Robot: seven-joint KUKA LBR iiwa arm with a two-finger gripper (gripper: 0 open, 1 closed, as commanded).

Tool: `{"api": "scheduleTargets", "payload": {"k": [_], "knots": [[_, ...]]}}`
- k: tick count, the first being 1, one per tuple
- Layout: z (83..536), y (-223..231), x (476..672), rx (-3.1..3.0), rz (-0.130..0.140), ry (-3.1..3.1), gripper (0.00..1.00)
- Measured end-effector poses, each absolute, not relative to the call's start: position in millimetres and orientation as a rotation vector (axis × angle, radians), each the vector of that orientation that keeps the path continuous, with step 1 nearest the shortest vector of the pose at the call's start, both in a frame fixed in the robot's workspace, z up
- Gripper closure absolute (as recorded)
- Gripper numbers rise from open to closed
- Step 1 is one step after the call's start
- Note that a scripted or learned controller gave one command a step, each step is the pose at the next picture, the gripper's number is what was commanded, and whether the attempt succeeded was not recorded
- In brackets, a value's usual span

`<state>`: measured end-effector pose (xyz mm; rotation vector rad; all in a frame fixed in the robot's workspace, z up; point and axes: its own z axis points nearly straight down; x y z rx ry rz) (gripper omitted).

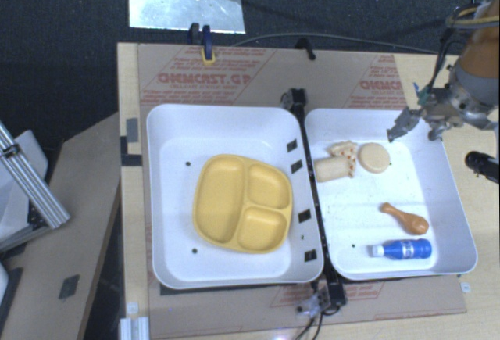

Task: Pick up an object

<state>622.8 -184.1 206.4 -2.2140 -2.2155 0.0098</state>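
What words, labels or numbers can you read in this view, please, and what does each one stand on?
"CHEMCAST GP": red print on the brown sheet beneath the bins, behind the left bin.
Further red print at the sheet's right rear corner: too blurred to read.
Label on the blue bottle in the right bin: too small to read.

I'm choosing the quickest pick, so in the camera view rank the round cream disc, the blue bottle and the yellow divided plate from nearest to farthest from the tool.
1. Round cream disc, right bin, just below-left of the tool.
2. Blue bottle, right bin's front edge.
3. Yellow divided plate, left bin.
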Motion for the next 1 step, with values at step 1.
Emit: {"api": "scheduleTargets", "payload": {"k": [1], "knots": [[214.1, -183.7, 625.8, -2.219, -0.001, -2.226, 0.0]]}}
